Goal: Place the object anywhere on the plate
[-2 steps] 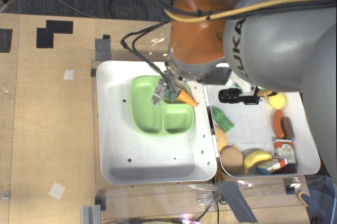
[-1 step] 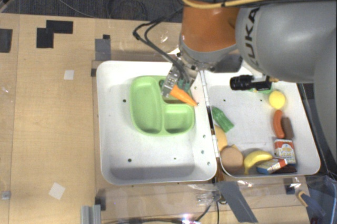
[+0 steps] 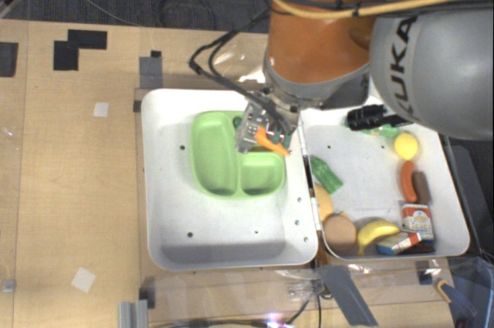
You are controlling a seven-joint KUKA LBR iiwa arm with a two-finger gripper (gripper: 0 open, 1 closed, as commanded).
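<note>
Gripper (image 3: pixel 261 132) poised over right compartment of green plate (image 3: pixel 220 157) in left bin (image 3: pixel 166 187); fingers clamped on orange carrot (image 3: pixel 271 142) above plate.

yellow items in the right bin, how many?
2: a lemon near the far right corner, a banana at the near edge. The arm covers part of the bin, so more may be hidden.

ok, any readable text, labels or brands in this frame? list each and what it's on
"KUKA" – dark letters running down the grey arm; only part shows past the orange band.
Small carton in the right bin: red and white print, too small and blurred to read.
Packet beside the banana: red and blue print, unreadable.
Green plate and left bin: no text.
</note>
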